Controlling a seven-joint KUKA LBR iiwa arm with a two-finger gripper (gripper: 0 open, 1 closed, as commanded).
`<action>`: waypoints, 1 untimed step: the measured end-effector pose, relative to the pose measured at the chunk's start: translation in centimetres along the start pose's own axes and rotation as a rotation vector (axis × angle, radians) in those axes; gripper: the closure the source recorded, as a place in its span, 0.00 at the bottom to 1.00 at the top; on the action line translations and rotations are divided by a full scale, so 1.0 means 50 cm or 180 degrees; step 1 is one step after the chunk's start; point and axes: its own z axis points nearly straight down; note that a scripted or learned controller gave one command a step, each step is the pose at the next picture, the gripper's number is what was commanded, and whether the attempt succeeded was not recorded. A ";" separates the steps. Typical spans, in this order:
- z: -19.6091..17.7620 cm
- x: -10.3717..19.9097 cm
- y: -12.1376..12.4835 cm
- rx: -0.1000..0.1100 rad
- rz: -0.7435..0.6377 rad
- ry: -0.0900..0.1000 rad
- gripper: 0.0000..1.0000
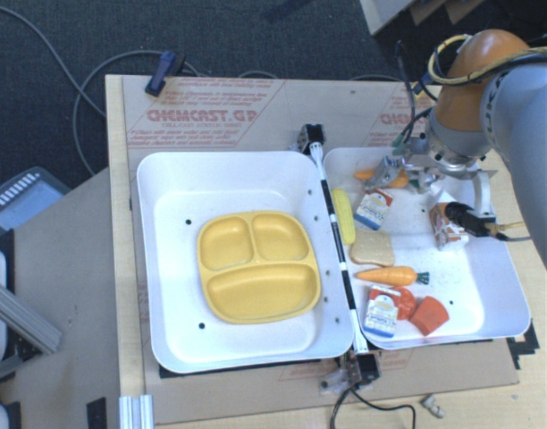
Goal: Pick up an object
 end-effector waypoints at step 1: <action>-0.016 -0.004 -0.006 0.0041 -0.0002 -0.0009 1.00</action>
